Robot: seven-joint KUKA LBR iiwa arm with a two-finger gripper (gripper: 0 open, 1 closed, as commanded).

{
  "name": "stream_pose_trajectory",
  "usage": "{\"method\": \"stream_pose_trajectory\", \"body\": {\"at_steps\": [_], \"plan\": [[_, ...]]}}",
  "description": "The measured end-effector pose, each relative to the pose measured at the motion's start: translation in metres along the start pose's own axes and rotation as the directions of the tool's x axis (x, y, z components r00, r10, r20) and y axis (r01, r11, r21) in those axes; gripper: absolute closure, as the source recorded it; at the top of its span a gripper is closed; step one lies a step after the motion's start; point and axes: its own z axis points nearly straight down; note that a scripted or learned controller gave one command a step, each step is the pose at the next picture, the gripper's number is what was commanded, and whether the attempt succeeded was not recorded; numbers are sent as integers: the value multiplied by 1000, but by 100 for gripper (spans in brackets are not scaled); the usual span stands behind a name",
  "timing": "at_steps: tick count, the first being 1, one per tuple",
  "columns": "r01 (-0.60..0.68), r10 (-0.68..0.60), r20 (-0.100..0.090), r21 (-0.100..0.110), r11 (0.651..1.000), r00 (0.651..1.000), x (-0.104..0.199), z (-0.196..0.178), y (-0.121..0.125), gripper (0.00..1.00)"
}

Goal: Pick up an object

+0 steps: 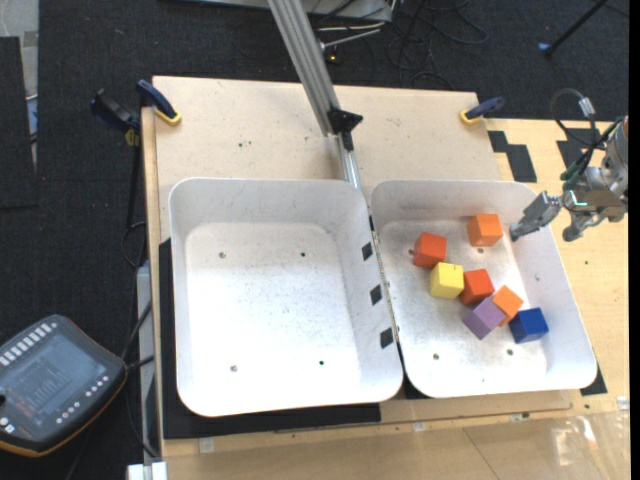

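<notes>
Several small cubes lie in the right bin (560, 368). An orange cube (485, 229) sits farthest back and a red-orange one (431, 249) to its left. Nearer the front cluster a yellow cube (447, 280), a red-orange cube (477, 286), an orange cube (508, 301), a purple cube (487, 317) and a blue cube (529, 324). My gripper (543, 234) hangs over the bin's right rim, just right of the back orange cube. It stands open, with nothing between its fingers.
The left bin (200, 268) adjoins the right one along a shared middle edge. A slanted aluminium pole (305, 53) comes down to the back of the bins. Clamps (160, 103) (482, 110) grip the board's far corners. A teach pendant (55, 378) lies at bottom left.
</notes>
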Motion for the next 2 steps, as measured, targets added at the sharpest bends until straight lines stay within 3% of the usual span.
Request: {"method": "stream_pose_trajectory", "body": {"at_steps": [1,2], "plan": [[1,-1,1,-4,1000,1000,0,-2,1,0],[-2,2,-1,2,1000,1000,4,62,0,0]]}}
